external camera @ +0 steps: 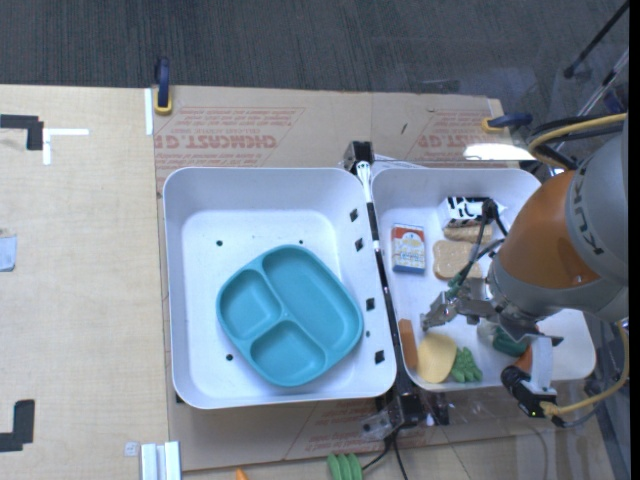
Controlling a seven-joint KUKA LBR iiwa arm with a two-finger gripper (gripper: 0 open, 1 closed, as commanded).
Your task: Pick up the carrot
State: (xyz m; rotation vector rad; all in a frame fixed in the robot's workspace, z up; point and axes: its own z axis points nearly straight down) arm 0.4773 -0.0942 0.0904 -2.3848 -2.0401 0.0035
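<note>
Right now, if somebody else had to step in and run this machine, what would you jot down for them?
Gripper: low over the right bin, near its front; nothing seen between its fingers.
Carrot: lying in the right bin by its left wall, next to a yellow piece and a green item. It is just in front of and to the left of the gripper.
Also in that bin: a small card box and bread slices. The left bin holds a blue divided plate.
Done: arm is over the right bin.
Left: grasp the carrot and lift it.
</note>
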